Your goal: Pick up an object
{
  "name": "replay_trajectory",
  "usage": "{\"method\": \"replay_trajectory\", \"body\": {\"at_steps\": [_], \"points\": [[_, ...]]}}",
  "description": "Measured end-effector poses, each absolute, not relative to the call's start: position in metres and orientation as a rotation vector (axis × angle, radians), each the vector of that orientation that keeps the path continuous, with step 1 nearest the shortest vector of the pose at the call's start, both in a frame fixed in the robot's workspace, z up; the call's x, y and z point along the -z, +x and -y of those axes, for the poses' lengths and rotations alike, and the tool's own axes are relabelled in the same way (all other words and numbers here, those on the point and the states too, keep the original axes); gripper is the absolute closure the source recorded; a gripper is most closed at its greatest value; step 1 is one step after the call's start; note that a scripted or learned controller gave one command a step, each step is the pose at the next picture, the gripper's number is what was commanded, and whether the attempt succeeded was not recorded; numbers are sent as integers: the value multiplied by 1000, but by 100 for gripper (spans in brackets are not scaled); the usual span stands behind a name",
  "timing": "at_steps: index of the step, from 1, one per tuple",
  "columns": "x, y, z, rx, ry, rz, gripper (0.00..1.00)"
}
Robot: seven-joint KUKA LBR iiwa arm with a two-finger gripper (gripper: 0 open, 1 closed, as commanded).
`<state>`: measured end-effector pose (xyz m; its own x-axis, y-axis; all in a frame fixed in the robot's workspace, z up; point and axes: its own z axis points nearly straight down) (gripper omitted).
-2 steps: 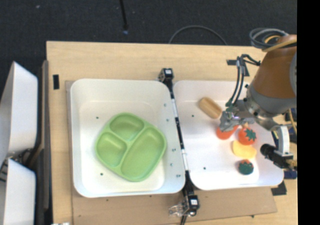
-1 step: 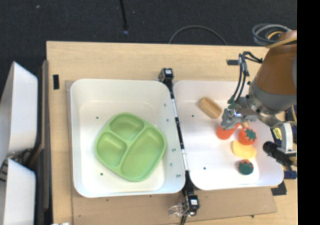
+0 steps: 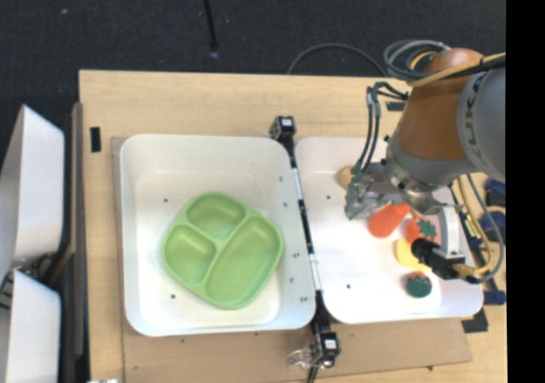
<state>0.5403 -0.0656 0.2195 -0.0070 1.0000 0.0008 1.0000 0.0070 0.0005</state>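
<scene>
The gripper (image 3: pixel 364 199) is seen low over the right bin (image 3: pixel 341 275), near its upper middle. An orange object (image 3: pixel 387 219) lies just beside it, toward the lower right, not seen between the fingers. Whether the fingers are apart or together cannot be told. A yellow piece (image 3: pixel 410 254) and a green one (image 3: pixel 417 286) lie further down. A green divided plate (image 3: pixel 223 249) is held by the left bin (image 3: pixel 145 305).
</scene>
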Motion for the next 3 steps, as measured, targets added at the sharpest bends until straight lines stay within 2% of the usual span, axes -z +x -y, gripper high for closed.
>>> {"method": "replay_trajectory", "body": {"at_steps": [3], "points": [[-237, 547, -87, 4, -2210, 2232, 100]]}}
